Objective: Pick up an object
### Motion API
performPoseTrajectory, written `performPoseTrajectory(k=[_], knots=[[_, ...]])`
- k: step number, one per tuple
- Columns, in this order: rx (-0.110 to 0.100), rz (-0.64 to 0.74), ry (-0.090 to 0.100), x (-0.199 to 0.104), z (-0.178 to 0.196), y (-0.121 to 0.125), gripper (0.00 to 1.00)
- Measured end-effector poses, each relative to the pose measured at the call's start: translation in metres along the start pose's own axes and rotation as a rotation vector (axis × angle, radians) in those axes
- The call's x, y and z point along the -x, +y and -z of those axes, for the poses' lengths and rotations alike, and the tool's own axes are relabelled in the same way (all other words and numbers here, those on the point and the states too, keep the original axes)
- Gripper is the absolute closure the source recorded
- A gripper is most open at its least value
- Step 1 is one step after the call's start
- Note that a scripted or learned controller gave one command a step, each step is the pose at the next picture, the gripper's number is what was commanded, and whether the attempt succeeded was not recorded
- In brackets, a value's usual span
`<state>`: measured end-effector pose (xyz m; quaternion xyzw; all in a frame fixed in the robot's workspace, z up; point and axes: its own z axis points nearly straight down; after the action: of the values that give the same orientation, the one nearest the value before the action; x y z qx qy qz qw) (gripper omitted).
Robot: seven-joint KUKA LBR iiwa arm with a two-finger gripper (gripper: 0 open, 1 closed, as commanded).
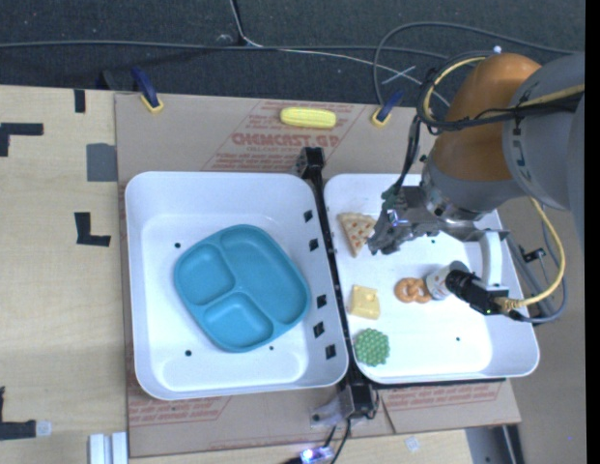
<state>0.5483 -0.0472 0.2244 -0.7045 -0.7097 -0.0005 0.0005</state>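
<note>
The hand [385,238] hovers in the right bin [512,356], just right of the cracker [357,230], a tan ridged wedge; whether it is released or clenched cannot be told. The approach looks under way, nothing grasped. Next: descend and close squarely. Below the cracker lie a yellow block [365,302] and a bumpy green ball [371,347].

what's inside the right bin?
Right bin holds a cracker-like wedge, yellow block, green studded ball and pretzel-like piece. The arm hides the bin's upper right.
</note>
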Motion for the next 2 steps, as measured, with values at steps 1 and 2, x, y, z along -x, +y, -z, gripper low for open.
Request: performPoseTrajectory(k=[1,2], knots=[[-0.002,-0.002,-0.001,-0.044,-0.009,0.016,1.00],[0.000,-0.002,-0.001,-0.088,0.000,0.035,1.00]])
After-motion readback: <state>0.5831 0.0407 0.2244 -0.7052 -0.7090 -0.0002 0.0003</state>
